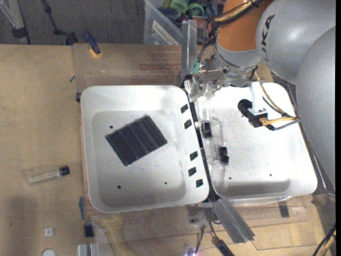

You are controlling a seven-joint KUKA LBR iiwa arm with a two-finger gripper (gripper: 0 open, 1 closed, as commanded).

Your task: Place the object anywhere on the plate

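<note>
A flat black ribbed plate [136, 139] is lying in the left shallow white bin [96, 188]. The right shallow white bin [277, 183] is sitting just beside it. A small clear vial with a black cap [47, 173] is lying on the wooden bench [37, 116], left of both bins.

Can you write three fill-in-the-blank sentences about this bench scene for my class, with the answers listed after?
1. The dark ribbed plate lies in the ______ bin.
2. The clear vial with a black cap lies on the wooden ______, outside both bins.
3. The band above the arm's wrist is coloured ______.

Missing words: left; bench; orange
</note>
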